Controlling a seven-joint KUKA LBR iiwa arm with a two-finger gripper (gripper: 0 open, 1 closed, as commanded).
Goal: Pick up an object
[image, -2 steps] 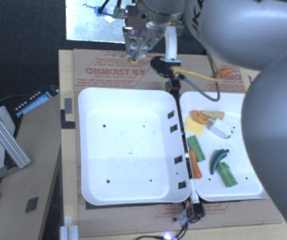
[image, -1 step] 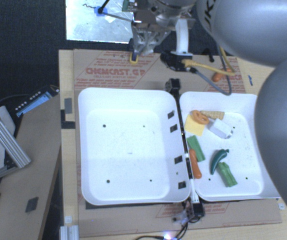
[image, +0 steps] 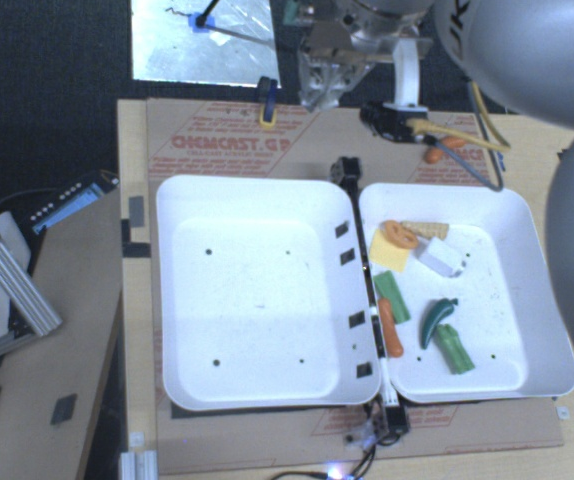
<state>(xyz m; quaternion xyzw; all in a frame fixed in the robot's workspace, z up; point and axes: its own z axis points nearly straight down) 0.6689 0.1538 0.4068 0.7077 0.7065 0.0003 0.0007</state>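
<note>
We see the left bin (image: 252, 298) first, a shallow white tray, joined to the right bin (image: 527, 298) along a black clipped seam. Above that seam, beyond the bins' far edge, the gripper (image: 329, 86) hangs over the cardboard sheet (image: 227, 143), well apart from every object; we cannot tell whether it is released or clenched, and we see nothing in its grasp. In the right bin, nearest the seam, lie a yellow block (image: 389, 252) with an orange ring-shaped piece (image: 400, 235) touching its far edge, a green stick (image: 391, 295) and an orange carrot (image: 392, 334) below it. Further right sit a white block (image: 441, 259), a dark green pepper (image: 435, 320) and a green bottle-shaped piece (image: 454, 349).
</note>
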